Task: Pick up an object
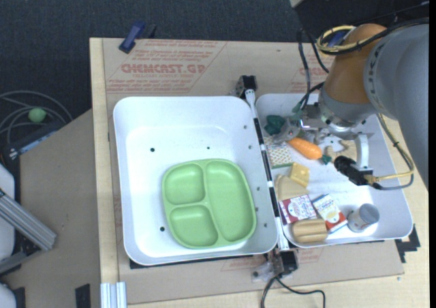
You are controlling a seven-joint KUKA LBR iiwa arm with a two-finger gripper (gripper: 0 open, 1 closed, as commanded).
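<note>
The right white bin (398,221) is holding, nearest the camera, one tan bread roll (310,231), one red carton (297,208), one grey cylinder (362,216), then one yellow wedge (298,176). Farther back, one orange plastic carrot (304,148) is lying just below and left of the gripper (320,131), its long axis slanting down-right. Whether the gripper is spread or closed cannot be told. The left bin is holding one green divided plate (206,202)
</note>
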